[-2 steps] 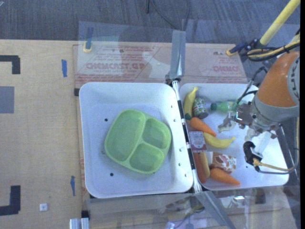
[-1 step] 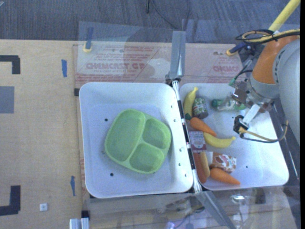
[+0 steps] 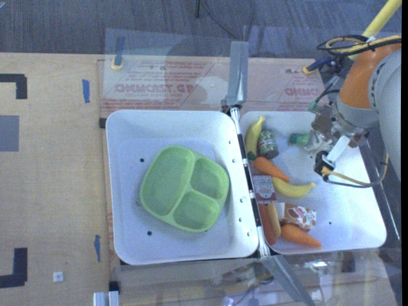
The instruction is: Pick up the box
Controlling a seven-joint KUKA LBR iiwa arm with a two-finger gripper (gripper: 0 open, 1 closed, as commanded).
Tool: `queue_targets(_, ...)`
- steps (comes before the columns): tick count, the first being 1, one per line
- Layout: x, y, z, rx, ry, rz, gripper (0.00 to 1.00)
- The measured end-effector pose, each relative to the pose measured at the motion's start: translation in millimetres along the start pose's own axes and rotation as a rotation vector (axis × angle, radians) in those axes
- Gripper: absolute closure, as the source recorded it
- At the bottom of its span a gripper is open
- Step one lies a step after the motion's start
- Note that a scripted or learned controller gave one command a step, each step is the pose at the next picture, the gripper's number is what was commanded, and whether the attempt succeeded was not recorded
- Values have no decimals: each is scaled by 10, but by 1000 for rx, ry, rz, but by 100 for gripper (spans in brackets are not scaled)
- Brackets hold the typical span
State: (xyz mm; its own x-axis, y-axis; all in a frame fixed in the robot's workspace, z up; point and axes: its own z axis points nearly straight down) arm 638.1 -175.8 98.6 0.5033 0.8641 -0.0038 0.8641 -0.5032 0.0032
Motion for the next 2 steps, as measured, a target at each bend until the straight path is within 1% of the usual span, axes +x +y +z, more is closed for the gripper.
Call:
queue_targets(1,-166,383,-1267,3,2,235,100)
queue_targets(2,-413,125,-3314,3,2,300,100)
